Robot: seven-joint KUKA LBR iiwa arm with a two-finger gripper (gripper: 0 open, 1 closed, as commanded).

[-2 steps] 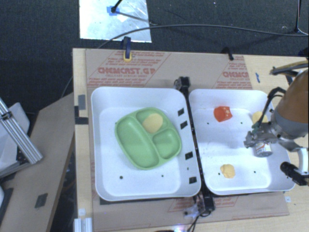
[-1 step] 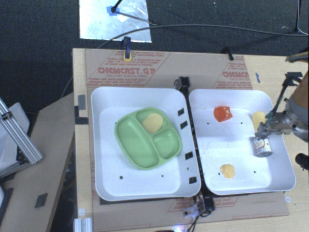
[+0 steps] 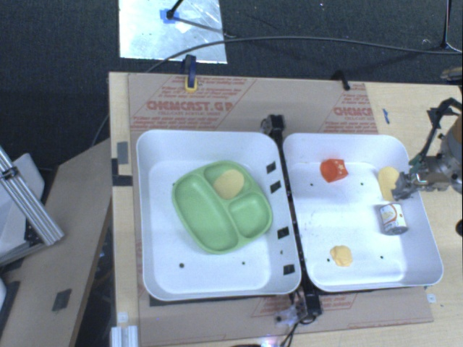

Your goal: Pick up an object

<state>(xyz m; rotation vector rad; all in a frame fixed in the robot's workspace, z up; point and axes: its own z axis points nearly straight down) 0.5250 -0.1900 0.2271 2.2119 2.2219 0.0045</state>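
gripper (image 3: 402, 186) at right bin (image 3: 362, 275) right edge, beside pale yellow piece (image 3: 387, 180)
can't tell whether it grips; small can (image 3: 392, 218) just below

Green tray (image 3: 210, 226) w/ yellow item (image 3: 229, 183); orange block (image 3: 333, 170) (white bins (image 3: 166, 270)).

Two white bins (image 3: 210, 284) (image 3: 362, 277); one green divided plate (image 3: 217, 223); three yellow pieces (image 3: 230, 183) (image 3: 388, 180) (image 3: 341, 255); one orange-red piece (image 3: 333, 170); one small can (image 3: 393, 218).
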